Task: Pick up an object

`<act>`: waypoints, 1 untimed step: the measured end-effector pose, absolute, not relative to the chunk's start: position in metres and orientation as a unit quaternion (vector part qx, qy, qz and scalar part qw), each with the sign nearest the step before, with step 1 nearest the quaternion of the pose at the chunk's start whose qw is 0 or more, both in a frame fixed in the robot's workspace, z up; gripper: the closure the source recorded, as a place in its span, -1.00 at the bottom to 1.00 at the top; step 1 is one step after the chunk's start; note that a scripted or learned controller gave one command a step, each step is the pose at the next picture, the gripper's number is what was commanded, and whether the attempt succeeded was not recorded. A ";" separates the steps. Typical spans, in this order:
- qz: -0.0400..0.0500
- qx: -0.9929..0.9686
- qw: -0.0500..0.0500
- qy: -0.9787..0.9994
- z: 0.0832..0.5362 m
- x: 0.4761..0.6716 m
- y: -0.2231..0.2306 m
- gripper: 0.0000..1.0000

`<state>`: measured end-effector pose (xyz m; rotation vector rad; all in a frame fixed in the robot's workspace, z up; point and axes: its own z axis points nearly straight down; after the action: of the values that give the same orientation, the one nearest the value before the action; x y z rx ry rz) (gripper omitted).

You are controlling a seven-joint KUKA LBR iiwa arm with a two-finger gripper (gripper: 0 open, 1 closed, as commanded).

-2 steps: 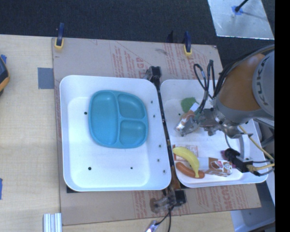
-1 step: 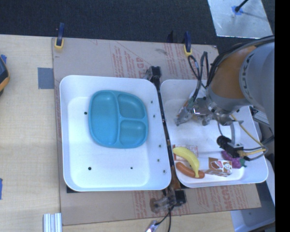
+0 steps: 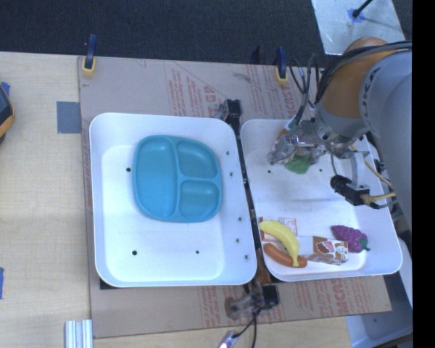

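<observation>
While the gripper (image 3: pixel 288 151) is hovering low at the right bin's (image 3: pixel 391 267) far end, a green object (image 3: pixel 299 166) is lying just beneath; I judge the grasp pending, needing a secure pinch before lifting.

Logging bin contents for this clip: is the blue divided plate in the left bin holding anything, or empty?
Empty. The blue divided plate lies flat in the left bin, and all three compartments show bare blue.
</observation>
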<state>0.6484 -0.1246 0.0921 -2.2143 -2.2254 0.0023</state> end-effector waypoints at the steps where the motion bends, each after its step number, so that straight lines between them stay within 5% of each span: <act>1: 0.000 -0.706 0.001 -0.709 0.092 0.656 -0.115 -1.00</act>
<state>0.6564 -0.1151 0.0923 -2.2157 -2.2256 0.0008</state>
